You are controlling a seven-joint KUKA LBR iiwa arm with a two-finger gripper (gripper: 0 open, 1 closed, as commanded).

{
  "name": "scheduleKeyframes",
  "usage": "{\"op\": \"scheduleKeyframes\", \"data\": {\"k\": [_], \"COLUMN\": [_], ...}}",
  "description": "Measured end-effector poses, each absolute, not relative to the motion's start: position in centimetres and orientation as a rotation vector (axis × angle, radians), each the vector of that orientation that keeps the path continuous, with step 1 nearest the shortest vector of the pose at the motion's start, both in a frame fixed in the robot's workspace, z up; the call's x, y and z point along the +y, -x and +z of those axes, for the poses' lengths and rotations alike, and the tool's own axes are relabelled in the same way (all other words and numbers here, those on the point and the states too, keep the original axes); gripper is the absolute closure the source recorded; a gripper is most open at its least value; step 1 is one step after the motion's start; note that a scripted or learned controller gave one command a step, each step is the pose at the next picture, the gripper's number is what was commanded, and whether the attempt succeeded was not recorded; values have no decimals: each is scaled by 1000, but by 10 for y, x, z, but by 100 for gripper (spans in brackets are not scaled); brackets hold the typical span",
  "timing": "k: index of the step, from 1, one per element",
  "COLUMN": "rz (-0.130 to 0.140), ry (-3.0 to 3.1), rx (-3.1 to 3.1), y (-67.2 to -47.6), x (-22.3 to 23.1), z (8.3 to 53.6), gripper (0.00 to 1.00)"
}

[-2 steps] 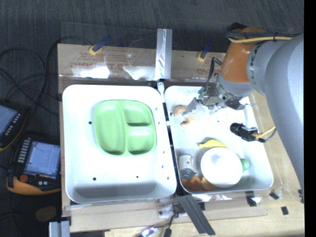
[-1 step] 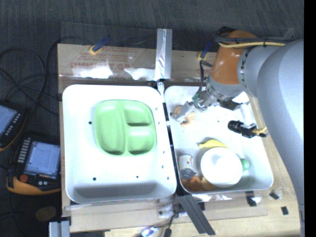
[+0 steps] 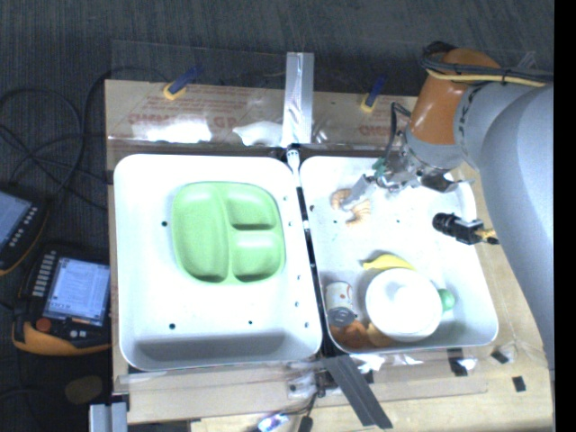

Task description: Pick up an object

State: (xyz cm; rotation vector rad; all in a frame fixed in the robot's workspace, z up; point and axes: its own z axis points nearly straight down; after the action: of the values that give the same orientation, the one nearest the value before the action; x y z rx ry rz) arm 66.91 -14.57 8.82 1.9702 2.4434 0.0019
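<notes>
Grey with an orange band, the arm (image 3: pixel 508 142) reaches over the right bin (image 3: pixel 400 230) from its right side and is the largest thing in view. Left of the right bin sits the left bin (image 3: pixel 135 268), wall to wall with it, holding a green plate (image 3: pixel 228 230) with compartments. Against the right bin's near wall stands a white bowl (image 3: pixel 405 302), with a yellow piece (image 3: pixel 387 261) touching its far edge and a green thing (image 3: pixel 447 300) peeping out at its right. A small tin (image 3: pixel 338 295) lies just left of the bowl, and a brown lump (image 3: pixel 353 334) sits in the near left corner. Smallest is an orange scrap (image 3: pixel 353 202) in the bin's far left part, alone on bare floor.

The gripper (image 3: pixel 371 184) hangs low over that far left part, just beside the scrap. Whether it is open or closed cannot be told, and nothing is seen in its hold. The pick looks barely begun: nothing is lifted, so closing and raising are left. The scrap seems the likely target.

Bare floor lies around the scrap, though the wall shared with the left bin is near. The near half is crowded, with things touching one another.
</notes>
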Motion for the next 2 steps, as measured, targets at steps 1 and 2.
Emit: {"op": "scheduleKeyframes", "data": {"k": [1, 2], "rz": [-10, -1], "ry": [-1970, -1982], "rx": [2452, 2438], "y": [-668, -668], "x": [-145, -124], "z": [98, 145], "gripper": [100, 100]}}
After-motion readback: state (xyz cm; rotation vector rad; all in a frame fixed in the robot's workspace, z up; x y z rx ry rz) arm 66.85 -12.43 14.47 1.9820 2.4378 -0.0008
